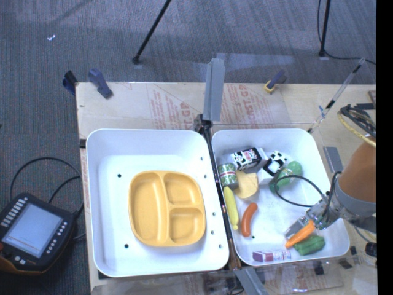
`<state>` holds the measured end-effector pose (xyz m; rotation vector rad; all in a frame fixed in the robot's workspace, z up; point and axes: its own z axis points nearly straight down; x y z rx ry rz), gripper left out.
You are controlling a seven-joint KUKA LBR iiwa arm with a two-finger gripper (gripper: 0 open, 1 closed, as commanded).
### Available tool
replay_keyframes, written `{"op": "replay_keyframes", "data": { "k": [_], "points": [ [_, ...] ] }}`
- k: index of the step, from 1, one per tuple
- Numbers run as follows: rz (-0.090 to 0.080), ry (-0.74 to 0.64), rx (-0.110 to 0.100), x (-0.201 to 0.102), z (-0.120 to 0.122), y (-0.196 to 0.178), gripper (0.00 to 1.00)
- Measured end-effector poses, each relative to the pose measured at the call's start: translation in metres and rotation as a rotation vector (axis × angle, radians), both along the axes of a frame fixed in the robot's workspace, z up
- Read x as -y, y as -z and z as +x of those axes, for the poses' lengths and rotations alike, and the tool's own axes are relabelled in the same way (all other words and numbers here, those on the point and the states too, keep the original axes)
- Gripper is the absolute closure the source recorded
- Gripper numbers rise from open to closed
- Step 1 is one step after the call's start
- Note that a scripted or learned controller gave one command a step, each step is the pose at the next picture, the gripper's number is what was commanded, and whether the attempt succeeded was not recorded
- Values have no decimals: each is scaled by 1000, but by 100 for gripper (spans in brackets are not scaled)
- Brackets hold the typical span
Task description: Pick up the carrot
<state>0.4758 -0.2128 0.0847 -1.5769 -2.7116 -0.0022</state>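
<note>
Bins side by side: left bin (104,165) has a yellow divided plate (167,208), right bin (307,141) has the clutter. Arm (359,183) comes in from the right, gripper (309,224) low at the right bin's near right corner, fingers clamped on the carrot (300,233). Carrot sits just above a green vegetable (310,245), red sausage (247,219) and banana (230,206) further left.

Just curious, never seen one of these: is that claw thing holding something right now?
End effector: closed on the carrot, above the right bin.
</note>
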Motion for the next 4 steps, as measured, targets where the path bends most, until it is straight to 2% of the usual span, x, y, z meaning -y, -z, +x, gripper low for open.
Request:
{"op": "replay_keyframes", "data": {
  "k": [1,2,3,4],
  "points": [
    [2,499,-5,-4,1,1,0],
    [-2,305,-4,-12,-1,-39,0],
    [-2,259,-4,-22,0,-61,0],
    [4,-43,4,-3,3,-5,0]
  ]
}}
